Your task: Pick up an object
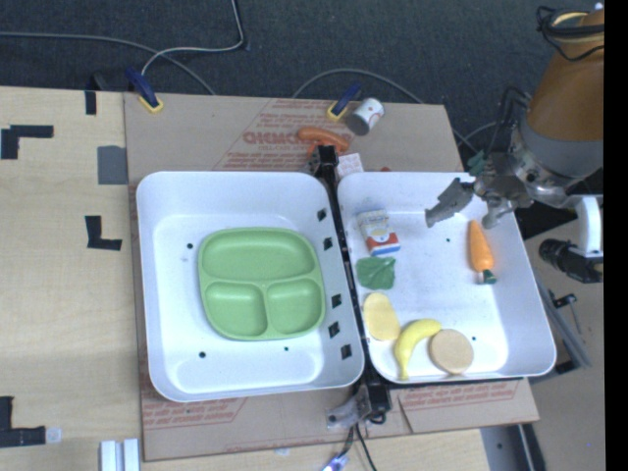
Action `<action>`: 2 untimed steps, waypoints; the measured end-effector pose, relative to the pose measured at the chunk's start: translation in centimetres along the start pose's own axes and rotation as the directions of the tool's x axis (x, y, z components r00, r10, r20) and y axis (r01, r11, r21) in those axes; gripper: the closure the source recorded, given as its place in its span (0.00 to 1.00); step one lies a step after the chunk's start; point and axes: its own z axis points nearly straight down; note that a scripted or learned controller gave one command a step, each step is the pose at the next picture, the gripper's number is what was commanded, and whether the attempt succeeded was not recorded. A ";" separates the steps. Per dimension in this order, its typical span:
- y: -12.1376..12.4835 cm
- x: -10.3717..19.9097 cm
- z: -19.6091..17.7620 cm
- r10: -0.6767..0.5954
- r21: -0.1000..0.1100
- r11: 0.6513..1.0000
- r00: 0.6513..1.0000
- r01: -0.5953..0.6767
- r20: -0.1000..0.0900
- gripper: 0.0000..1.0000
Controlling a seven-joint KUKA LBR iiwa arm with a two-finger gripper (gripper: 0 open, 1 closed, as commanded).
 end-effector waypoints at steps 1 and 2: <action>3.9 1.8 11.8 0.000 0.004 1.000 1.000 0.000 -0.001 0.00; 4.6 2.3 19.6 0.001 -0.001 1.000 1.000 -0.001 0.000 0.00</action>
